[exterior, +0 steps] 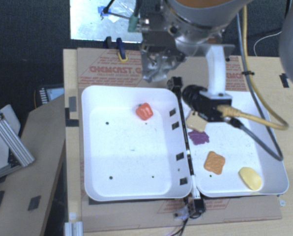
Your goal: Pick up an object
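A red toy [144,111] lies near the left bin's [95,132] far edge. The gripper [159,68] hangs beyond that rim, nothing visibly held; whether it is open I cannot tell. A descent from here risks striking the rim.

The scene is viewed from one fixed camera set above the bench [70,132], angled downward at a slant. Both white bins [95,132] are taken in fully, while the arm [210,4] is seen close, entering from the right.
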Available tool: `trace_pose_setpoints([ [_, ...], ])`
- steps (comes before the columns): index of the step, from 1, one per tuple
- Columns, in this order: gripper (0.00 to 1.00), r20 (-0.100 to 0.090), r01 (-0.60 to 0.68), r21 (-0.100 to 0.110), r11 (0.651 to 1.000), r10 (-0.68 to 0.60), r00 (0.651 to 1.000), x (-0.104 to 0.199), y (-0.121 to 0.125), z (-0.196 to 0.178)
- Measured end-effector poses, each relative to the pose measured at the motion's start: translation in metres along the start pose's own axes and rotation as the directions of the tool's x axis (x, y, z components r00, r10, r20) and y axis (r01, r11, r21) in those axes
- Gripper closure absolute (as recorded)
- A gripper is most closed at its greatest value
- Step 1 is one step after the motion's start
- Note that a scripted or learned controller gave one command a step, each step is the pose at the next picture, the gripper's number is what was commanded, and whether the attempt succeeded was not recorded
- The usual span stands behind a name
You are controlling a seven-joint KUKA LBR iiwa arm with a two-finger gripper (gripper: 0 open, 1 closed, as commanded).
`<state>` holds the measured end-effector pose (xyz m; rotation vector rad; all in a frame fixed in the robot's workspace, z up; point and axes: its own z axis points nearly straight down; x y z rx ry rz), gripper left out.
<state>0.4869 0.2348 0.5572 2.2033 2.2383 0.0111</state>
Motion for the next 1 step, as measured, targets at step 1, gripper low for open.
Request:
trace_pose_setpoints([
  [1,1.00,0.006,-0.019,0.004,1.000,0.019,1.000,-0.0044,0.1264,0.0268],
])
